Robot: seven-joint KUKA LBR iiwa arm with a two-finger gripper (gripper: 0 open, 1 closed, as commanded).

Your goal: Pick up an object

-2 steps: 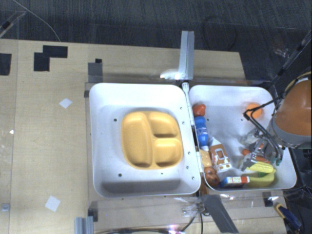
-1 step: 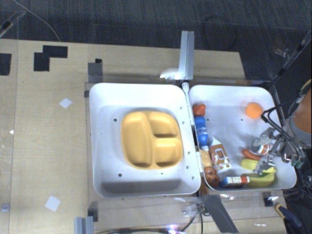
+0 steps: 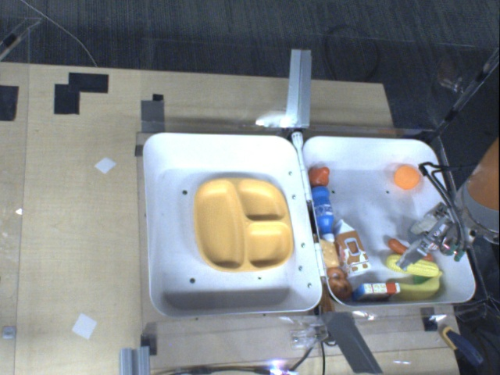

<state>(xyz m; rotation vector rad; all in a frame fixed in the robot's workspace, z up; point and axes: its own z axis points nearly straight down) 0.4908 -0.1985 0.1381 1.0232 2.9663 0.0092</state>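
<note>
Wooden desk (image 3: 70,233), two bins. Gripper (image 3: 419,247) at lower right, jaws spread wide above the banana (image 3: 418,269), positioned for grasping.

Yellow banana (image 3: 423,270) flat in right bin's (image 3: 367,148) near corner

This is a robotics lab: a wooden bench (image 3: 70,233) carries two white bins (image 3: 168,178) in metal brackets (image 3: 299,88), black marker squares (image 3: 78,91) at upper left, loose cables (image 3: 47,30) above.
</note>
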